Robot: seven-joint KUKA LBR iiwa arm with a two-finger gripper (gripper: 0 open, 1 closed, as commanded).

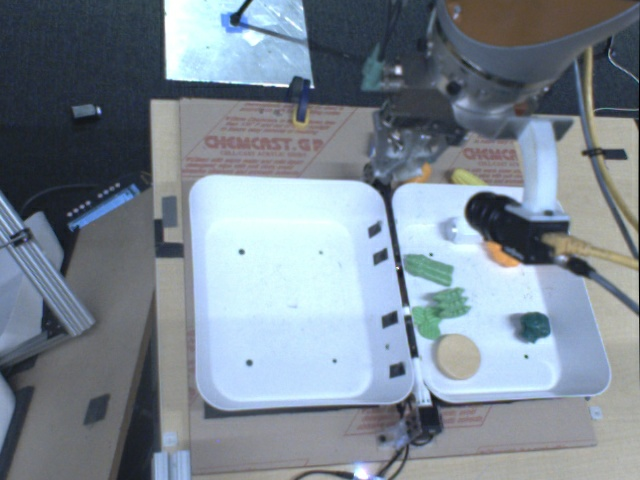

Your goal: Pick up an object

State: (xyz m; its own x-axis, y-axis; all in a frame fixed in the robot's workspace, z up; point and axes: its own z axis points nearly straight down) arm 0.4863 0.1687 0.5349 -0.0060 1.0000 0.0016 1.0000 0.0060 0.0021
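Objects for picking sit in the right shallow white plastic bin (575, 363): a ridged green block (428, 268), a knobbly light-green piece (441, 310) just below it, a round tan wooden disc (459, 356) toward six o'clock, a dark teal lump (532, 327) at four o'clock, and an orange piece (500, 255) partly hidden under the black camera mount. A yellow item (466, 178) lies at the bin's twelve o'clock edge. The claw (400, 158) hangs above the bins' upper junction; whether it is clenched or released, I cannot tell. The left white bin (215, 268) rests on the tabletop (620, 258).
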